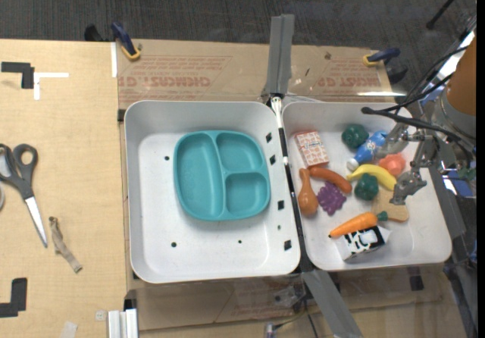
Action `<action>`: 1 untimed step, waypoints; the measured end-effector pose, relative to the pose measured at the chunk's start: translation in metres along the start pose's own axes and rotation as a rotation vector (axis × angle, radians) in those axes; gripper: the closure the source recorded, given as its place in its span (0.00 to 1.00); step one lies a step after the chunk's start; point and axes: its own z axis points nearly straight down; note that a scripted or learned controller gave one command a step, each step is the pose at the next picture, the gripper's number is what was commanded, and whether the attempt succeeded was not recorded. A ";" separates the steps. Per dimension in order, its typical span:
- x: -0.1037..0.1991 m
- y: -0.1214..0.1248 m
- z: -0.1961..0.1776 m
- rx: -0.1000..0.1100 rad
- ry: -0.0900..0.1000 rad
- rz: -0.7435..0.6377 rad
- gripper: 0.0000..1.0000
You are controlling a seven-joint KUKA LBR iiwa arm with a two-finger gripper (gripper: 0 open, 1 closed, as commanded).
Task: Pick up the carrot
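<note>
Here's the grey metal two-finger tool (409, 177) hanging low over the right-hand shallow white plastic bin (424, 253), near its right wall, and it carries nothing; how wide its fingers stand, I cannot tell from this slant. The prize, the small orange toy carrot with a green tip (354, 224), lies in the front part of that same bin, tilted, resting against the top of a black-and-white printed carton (366, 241). Taking the carrot as our landmark: a purple bunch of toy grapes (330, 198) sits just behind it to the left, a yellow toy banana (373, 175) further behind, and the tool is off to its right and behind (close, but not over it). This looks like the approach step, with no grasp made yet. The next move calls for sliding left and forward until centred above the carrot, turning to straddle its narrow width, then descending without snagging the carton.
</note>
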 end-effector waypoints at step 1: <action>0.016 0.011 0.124 0.006 -0.017 -0.054 0.00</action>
